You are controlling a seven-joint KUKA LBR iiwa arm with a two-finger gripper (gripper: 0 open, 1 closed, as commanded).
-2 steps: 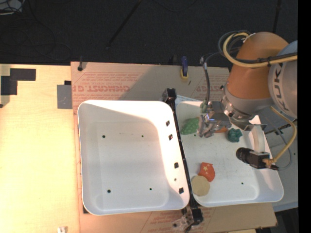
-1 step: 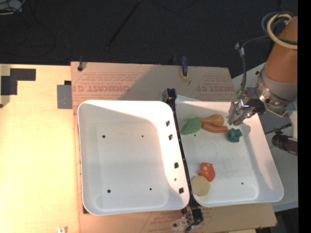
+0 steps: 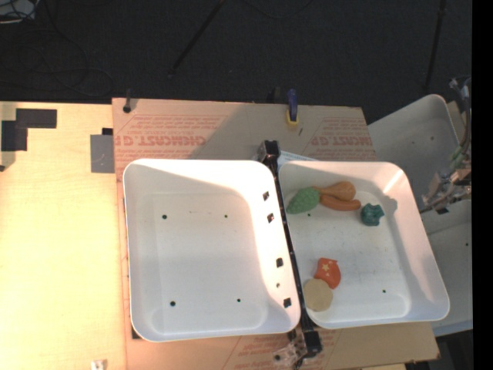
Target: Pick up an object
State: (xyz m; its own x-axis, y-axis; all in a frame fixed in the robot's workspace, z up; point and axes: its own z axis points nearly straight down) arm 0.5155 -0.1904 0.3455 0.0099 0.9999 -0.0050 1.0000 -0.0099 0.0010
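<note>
The right bin [image 3: 400,303] holds several small objects. A green bumpy piece [image 3: 304,200] lies near its back left corner, touching an orange and brown sausage-shaped toy [image 3: 340,195]. A small teal object [image 3: 372,214] sits just to the right of them. Toward the front left of that bin, a red piece [image 3: 327,270] rests against a beige round disc [image 3: 317,295]. All five lie loose on the bin floor with nothing touching them from above.
The left bin [image 3: 200,245] stands beside the right one, joined to it by black clips [image 3: 278,230] along the shared wall. Cardboard [image 3: 192,133] lies under both bins. A blue clamp [image 3: 292,108] stands at the back. Cables [image 3: 451,182] hang over a white panel at the right.
</note>
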